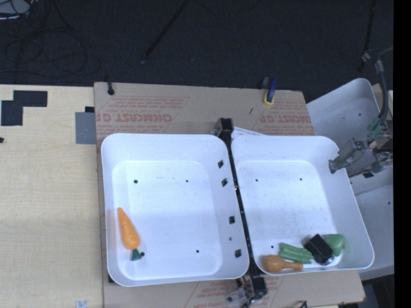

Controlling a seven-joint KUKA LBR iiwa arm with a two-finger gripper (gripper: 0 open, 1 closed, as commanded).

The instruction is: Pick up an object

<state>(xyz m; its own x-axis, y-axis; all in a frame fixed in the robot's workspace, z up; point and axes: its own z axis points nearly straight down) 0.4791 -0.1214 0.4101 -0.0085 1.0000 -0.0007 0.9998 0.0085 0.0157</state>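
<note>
Orange plastic carrot (128,229) lies alone in the left bin (109,172), far left of the divider (232,197); you would judge it light, rigid and smooth, best pinched across its thick middle. Right of the divider, a tan pear-shaped toy (280,264), green pod (295,253), black block (318,249) and green piece (335,242) crowd together. The gripper (347,160) hovers at the right bin's (359,223) far rim; you cannot tell its state.

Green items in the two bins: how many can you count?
2, both in the right bin's near corner: a green pod-like piece beside the black block, and a green item behind that block, partly hidden.
</note>
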